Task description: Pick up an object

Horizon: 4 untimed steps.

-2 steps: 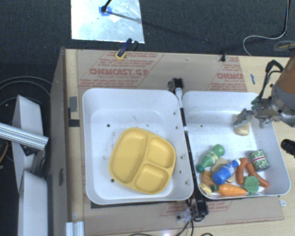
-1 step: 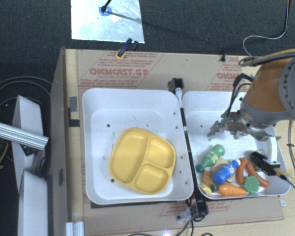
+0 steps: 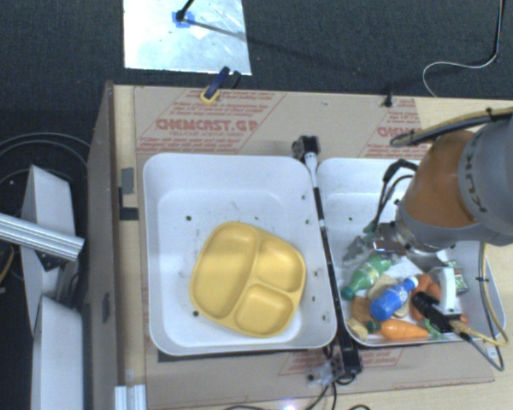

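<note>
**Surface (image 3: 239, 118)** – cardboard-covered, carrying two shallow white bins side by side.

**Left bin (image 3: 167, 195)** – you have one item here: a yellow plate (image 3: 248, 278) with three compartments, lying flat and turned at a slant, towards the near half of the bin.

**Right bin (image 3: 350, 186)** – your pickable things are crowded into its near end:
- blue bottle (image 3: 392, 299), lying on its side with a white cap
- carrot (image 3: 402, 330), orange, lying along the near wall just below the bottle
- green piece (image 3: 366, 273), touching the bottle on the side nearer the divider (what it is, you cannot make out)

The far half of this bin shows bare white floor.

**Arm (image 3: 462, 186)** – grey with an orange band, reaching in from the right over the right bin.

**End effector (image 3: 372, 246)** – down over the pile, right above the green piece. You cannot tell whether it is wide or narrow, and nothing can be seen gripped in it.
</note>
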Each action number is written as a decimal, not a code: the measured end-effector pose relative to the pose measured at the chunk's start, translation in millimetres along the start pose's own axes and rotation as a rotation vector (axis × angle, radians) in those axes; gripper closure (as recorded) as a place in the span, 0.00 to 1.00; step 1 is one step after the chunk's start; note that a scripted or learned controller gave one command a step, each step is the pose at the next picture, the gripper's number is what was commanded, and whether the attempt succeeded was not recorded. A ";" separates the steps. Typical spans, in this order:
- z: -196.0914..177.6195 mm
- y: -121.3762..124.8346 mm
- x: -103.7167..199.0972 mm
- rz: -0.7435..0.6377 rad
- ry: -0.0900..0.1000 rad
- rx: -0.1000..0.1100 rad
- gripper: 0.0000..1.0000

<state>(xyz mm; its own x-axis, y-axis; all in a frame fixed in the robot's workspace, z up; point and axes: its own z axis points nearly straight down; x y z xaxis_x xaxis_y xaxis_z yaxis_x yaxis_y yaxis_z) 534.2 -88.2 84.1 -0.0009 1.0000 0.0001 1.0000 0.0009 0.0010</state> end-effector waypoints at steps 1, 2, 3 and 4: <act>-1.0 73.6 -52.2 -0.002 -0.002 -0.003 0.00; 0.0 13.0 -47.2 0.000 0.000 0.001 0.00; -0.1 -3.1 -30.6 0.000 0.000 0.000 0.00; -0.3 0.4 -78.5 0.001 -0.002 -0.001 0.00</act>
<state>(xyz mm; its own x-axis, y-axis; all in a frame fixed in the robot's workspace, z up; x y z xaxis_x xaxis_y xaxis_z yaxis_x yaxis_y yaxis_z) 534.7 -166.7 84.5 0.0000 1.0000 -0.0016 1.0000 0.0000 0.0015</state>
